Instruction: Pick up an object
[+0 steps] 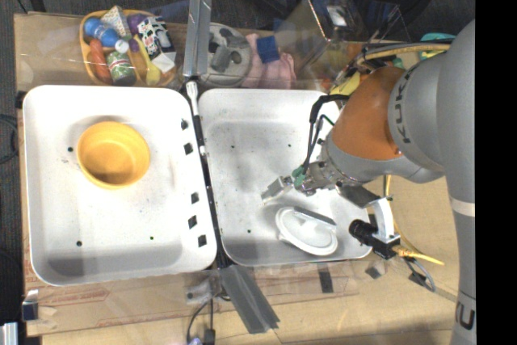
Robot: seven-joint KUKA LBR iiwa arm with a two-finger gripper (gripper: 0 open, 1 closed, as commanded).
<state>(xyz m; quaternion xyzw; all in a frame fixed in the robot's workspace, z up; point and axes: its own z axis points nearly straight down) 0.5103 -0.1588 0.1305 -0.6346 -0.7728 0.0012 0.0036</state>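
White dish lies at the front of the right bin, just below the end effector. Can't tell the end effector's state. Yellow bowl sits in the left bin.

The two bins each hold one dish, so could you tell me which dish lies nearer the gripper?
The white dish in the right bin, just below the gripper; the yellow bowl sits far off in the left bin.

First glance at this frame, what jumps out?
The yellow bowl sits alone in the left bin, bright against the white. On the right, the grey arm with its orange band reaches into the right bin, its gripper just above a white dish near the front edge.
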